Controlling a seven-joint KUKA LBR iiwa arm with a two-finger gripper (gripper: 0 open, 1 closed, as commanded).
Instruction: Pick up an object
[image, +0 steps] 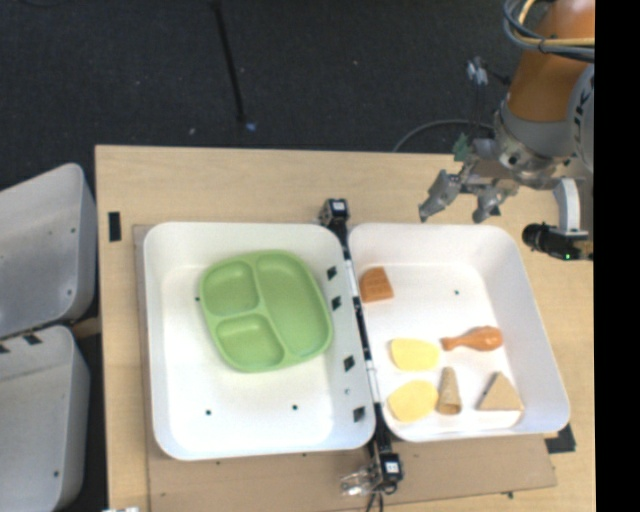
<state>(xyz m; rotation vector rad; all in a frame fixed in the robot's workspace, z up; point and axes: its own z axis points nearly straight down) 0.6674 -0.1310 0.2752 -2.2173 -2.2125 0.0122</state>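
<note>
**Claw hanging spread above the bin's far edge**

Hovering with gripper (462, 202) fingers splayed apart, pinching nothing. Lying nearest, below and left of the claw: orange-brown block (376, 285). Resting farther below: drumstick (473, 340), two yellow pieces (413, 353), cone (449, 390), wedge (498, 393).

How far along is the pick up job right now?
Nothing looks picked yet. The tool hangs open above the far rim of the right bin, with nothing between its fingers. The brown square piece, drumstick and the other food pieces lie in the bin. Descending, gripping and lifting are left.
</note>
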